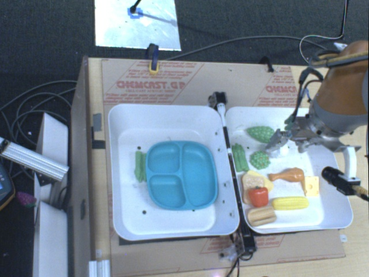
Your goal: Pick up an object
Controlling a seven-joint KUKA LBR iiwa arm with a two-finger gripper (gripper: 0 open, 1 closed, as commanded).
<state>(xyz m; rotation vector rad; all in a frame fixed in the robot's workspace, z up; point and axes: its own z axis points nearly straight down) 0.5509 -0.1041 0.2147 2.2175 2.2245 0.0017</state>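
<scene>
The right bin (334, 218) holds several toy foods. A leafy green piece (260, 133) lies at its back, with a second green piece (259, 160) and a pea pod (238, 156) nearer the divider. Toward the front are a chicken drumstick (286, 175), a cheese slice (311, 185), a slice of bread (252, 180), a red pepper (259, 196), a corn cob (290, 202) and a bun (261, 215). My gripper (281, 143) hangs low over the back of this bin, just right of the green pieces and behind the drumstick. I see nothing held in it.
In the left bin (124, 212) lie a blue divided plate (182, 174) and a green bean pod (139, 165) at its left. A black part (340, 181) on the arm juts over the right bin's right side. Cables run along the bench's back edge.
</scene>
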